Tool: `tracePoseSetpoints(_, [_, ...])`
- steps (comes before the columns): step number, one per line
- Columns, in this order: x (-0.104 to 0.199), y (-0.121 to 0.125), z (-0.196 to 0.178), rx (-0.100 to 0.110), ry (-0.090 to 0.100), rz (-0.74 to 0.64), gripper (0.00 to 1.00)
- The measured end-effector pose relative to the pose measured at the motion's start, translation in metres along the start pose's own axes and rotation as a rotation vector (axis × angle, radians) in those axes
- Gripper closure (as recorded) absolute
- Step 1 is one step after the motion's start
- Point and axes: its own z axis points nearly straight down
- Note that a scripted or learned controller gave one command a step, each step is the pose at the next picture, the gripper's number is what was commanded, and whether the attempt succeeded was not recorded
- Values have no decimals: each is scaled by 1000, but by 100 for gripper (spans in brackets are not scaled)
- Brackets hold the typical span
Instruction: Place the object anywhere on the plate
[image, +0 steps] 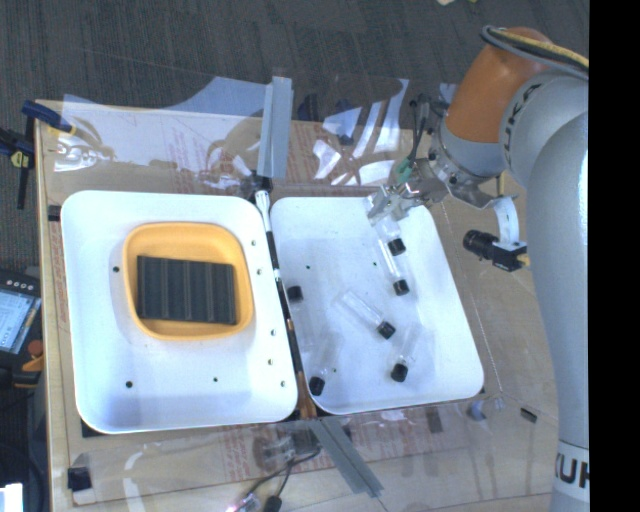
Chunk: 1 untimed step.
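Clear plastic vials with black caps (363, 312) lie unpicked while the gripper (388, 203), whose spread I cannot tell, hovers upper right, so grasping precedes the yellow rectangular plate (226, 240).

Arm (545, 150): cut off by the right and top edges; base unseen.

Gripper (392, 203): small and cluttered against the far rim of the right bin (455, 330); finger state unreadable.

Clear vials (362, 312) in the right bin: near-transparent against white, outlines faint, only the dark caps distinct; exact count uncertain.

Black device with screen (15, 320): cut by the left edge, display illegible.

Dark ribbed insert (188, 290) on the yellow plate (225, 238): material indeterminate.

Lettering (572, 470) on the arm: partly cut off.
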Motion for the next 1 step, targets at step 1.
tracePoseSetpoints(1, [134,-28,-3,2,0,-121,100])
